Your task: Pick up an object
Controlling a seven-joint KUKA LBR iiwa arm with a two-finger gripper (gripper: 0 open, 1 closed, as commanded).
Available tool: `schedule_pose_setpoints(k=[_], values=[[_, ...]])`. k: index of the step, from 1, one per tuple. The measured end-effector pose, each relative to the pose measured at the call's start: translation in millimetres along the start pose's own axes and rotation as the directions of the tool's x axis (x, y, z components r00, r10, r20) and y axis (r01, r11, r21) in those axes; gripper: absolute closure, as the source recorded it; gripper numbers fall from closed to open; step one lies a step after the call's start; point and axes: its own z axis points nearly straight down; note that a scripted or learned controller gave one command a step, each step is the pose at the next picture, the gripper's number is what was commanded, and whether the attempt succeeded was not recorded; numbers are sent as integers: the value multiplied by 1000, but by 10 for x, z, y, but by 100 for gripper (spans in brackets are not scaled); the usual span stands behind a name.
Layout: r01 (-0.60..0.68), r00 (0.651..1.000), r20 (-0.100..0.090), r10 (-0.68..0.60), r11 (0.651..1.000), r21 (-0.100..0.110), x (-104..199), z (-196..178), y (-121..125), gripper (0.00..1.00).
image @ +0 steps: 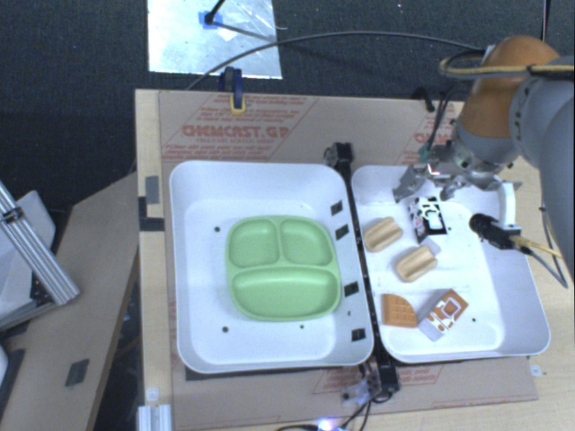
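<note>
Several small objects lie in the right bin (517,285). A tan bread roll (382,233) sits near its left wall, and a second roll (416,263) lies just below and right of it. An orange waffle square (399,310) and a small orange-and-white box (444,313) rest near the front. My gripper (429,217) hangs low over the bin's back half, just right of the upper roll and above the second one. Nothing is visibly held in it.
The left bin (193,241) holds a green divided plate (283,268). Black clips line the wall between the two bins (349,241). The grey arm with its orange band (503,88) comes in from the upper right, trailing cables. A blue-and-yellow clamp (235,88) stands behind the bins.
</note>
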Motion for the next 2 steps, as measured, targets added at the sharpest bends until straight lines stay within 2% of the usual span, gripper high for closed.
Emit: schedule_pose_setpoints(k=[1,2], values=[[-1,1000,7,1,1000,-22,-23,289,58,0],[2,1000,12,-1,999,-32,-36,164,83,100]])
